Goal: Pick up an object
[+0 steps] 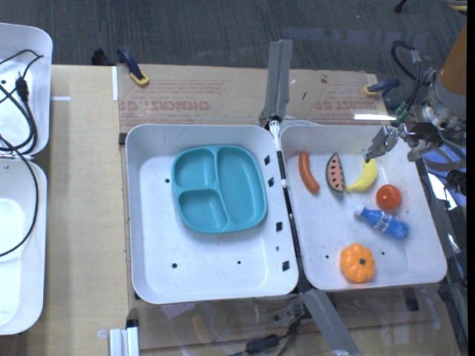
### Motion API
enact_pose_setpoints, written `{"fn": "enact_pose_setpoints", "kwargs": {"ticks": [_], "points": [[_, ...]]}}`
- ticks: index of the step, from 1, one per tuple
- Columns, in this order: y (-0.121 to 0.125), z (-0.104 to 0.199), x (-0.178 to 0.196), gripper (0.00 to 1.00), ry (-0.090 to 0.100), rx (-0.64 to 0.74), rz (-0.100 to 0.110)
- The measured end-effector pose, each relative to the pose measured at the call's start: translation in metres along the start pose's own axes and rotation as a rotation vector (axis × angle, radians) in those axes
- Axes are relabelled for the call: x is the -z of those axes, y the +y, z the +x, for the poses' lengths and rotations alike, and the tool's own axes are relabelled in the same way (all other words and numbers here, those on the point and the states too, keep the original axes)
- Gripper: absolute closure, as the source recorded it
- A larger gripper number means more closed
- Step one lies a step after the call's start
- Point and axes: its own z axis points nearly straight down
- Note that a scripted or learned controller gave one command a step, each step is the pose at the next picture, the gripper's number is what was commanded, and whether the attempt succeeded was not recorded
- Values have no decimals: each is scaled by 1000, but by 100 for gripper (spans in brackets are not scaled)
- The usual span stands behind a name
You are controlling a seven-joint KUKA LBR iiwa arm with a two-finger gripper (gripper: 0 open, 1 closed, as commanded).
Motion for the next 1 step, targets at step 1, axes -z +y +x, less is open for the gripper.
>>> {"fn": "enact_pose_setpoints", "kwargs": {"ticks": [1], "points": [[49,-51,-134,0,0,-3,0]]}}
